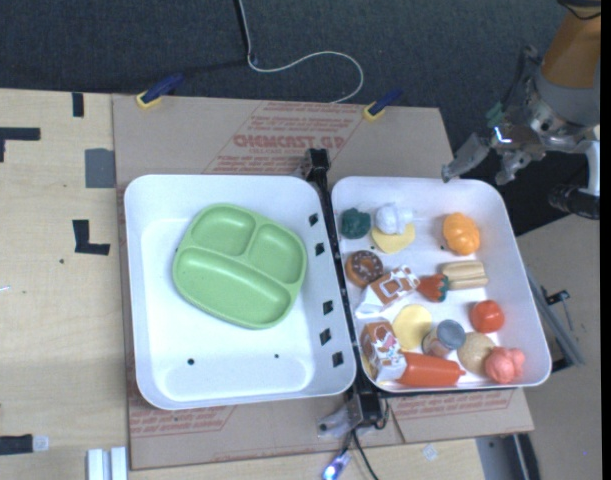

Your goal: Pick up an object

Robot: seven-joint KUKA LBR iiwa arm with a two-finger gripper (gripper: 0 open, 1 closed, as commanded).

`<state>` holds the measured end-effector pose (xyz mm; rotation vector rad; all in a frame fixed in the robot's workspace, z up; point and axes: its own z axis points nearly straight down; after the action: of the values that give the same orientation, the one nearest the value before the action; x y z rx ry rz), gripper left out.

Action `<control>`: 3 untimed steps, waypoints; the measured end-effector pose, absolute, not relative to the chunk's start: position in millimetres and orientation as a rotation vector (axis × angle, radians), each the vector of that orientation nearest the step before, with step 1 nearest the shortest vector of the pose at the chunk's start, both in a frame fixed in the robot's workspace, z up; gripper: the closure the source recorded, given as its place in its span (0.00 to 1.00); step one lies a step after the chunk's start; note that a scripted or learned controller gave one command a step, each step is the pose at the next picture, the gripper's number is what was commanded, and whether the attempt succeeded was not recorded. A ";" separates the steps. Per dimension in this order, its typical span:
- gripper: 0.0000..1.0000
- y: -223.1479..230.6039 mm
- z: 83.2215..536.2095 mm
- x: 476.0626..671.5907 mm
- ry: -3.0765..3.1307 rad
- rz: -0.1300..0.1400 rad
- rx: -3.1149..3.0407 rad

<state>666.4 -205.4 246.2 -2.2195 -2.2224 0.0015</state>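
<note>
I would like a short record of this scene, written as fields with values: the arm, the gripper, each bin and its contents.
arm: reaches in from the right, above the bench's far right corner
gripper: open, above the far right corner of the right bin, nothing between its fingers
left bin: holds a green divided plate
right bin: holds many small toy foods, among them an orange pepper, a doughnut, a carrot and a tomato
task state: no object picked up yet

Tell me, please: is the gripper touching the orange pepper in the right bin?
Apart. In the camera view the gripper hangs above the right bin's upper rim, and bare white floor shows between it and the orange pepper.
</note>
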 end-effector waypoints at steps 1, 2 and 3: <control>1.00 -205.1 256.6 666.7 -2.225 0.002 -2.219; 1.00 -117.7 182.2 610.1 -2.219 0.008 -2.206; 1.00 -34.0 183.6 559.8 -2.226 0.002 -2.208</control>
<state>559.8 -34.0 183.6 -2.2080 -2.2257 0.0025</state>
